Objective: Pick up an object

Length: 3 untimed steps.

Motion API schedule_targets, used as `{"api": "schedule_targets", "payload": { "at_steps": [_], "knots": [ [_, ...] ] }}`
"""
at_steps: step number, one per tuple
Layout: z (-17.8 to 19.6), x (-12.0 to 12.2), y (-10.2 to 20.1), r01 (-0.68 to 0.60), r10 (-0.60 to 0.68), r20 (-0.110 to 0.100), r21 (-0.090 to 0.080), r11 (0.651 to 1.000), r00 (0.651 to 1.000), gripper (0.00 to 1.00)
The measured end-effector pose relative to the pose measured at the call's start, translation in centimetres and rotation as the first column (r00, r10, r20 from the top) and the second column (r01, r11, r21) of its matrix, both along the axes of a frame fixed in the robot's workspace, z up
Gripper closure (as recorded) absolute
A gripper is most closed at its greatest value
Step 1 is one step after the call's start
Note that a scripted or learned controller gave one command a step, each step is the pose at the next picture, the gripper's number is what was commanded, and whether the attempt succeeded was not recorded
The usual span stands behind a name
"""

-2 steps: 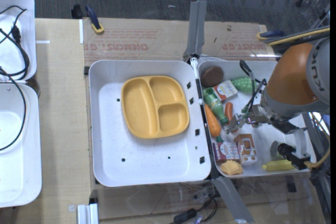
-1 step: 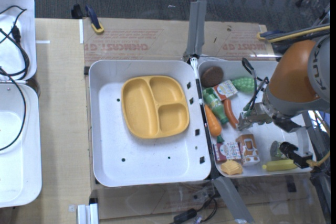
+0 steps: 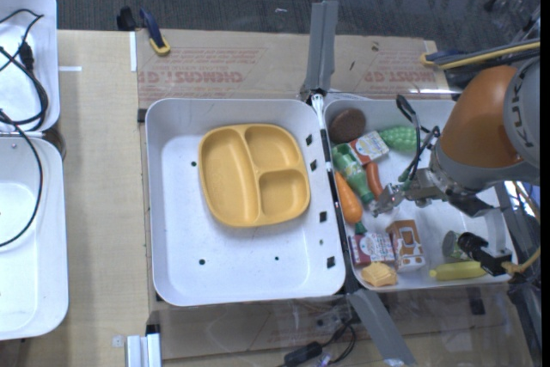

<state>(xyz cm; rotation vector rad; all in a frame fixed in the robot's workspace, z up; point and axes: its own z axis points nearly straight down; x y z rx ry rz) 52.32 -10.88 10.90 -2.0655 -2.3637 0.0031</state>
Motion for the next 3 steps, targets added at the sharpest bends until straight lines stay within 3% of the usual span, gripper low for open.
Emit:
{"api": "schedule_targets", "payload": {
  "at_steps": [1,2,3],
  "knots": [
    [-1.8,8.7,1.3,0.208,-0.208,0.001,-0.002,0.978,0.978,0.0],
    [-0.9,8.7,1.2,0.205,-0.205,0.001,-0.004,0.979,0.979,1.0],
    [-1.8,4.2,1.3,0.146,-0.146,0.0,-0.001,0.989,0.989,1.0]
  ]
}}
